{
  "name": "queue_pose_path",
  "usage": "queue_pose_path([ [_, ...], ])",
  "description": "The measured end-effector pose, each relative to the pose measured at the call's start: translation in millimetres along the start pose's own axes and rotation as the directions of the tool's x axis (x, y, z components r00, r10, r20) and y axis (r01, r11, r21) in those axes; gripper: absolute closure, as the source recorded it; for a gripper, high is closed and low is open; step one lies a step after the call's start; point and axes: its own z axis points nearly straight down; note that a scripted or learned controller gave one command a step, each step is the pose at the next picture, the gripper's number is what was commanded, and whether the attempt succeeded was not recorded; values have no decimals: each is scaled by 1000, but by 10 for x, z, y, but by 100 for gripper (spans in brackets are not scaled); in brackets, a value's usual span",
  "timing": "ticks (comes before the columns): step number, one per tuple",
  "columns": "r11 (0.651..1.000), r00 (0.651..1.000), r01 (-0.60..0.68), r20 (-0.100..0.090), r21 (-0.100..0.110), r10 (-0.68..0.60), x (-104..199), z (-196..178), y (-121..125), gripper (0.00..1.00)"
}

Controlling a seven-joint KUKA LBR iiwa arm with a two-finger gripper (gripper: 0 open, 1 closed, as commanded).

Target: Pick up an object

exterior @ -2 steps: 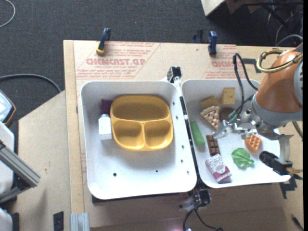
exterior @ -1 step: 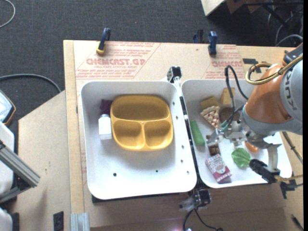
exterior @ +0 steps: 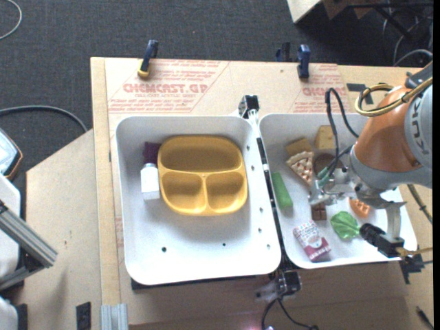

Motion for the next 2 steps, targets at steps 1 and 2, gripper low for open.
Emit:
queue_pose_path([
  [1,1000,1000,5,2,-5,-5,96,-489,26,100],
  [2,1000,1000,4,2,-6,-4,125,-1051,-56,100],
])
